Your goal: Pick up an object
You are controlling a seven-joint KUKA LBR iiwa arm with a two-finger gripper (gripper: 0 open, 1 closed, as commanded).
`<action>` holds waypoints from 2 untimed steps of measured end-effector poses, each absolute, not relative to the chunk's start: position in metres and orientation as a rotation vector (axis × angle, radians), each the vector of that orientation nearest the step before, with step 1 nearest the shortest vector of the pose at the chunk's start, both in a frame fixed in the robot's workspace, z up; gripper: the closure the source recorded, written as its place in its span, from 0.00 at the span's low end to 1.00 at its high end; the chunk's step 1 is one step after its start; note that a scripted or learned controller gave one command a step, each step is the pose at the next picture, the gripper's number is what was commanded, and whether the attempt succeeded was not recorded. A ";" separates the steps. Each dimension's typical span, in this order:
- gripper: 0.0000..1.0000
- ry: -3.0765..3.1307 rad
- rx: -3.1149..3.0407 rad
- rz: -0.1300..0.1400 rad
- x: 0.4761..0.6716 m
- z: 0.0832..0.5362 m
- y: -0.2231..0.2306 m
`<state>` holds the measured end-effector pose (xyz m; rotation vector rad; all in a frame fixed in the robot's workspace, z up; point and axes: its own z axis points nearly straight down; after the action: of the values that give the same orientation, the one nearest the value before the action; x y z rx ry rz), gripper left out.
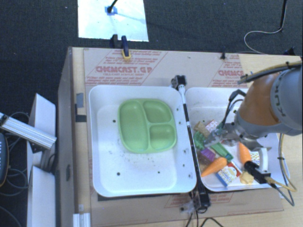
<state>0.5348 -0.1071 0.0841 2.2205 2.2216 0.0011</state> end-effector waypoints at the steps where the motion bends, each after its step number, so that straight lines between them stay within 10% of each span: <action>1: 1.00 2.221 2.219 0.004 0.536 0.095 -0.107; 2: 1.00 2.224 2.217 0.003 0.487 0.185 -0.061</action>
<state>0.4872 -0.0607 0.1847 2.2168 2.2237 0.0033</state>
